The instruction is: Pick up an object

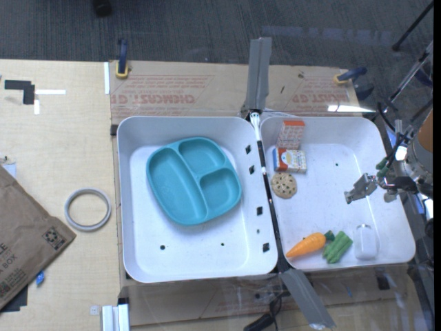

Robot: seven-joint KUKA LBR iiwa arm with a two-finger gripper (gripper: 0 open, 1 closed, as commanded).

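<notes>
Bare white floor of the right bin (331, 192) surrounds the spread, empty claw (375, 188) near its right rim.

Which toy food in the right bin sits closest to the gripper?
The green vegetable, below the gripper; carrot, cookie and cartons lie farther left.

Bare floor spans the right bin (344, 158) centre (cartons (291, 147), cookie (283, 185) crowd its left; carrot (306, 245) lies at its front).
</notes>
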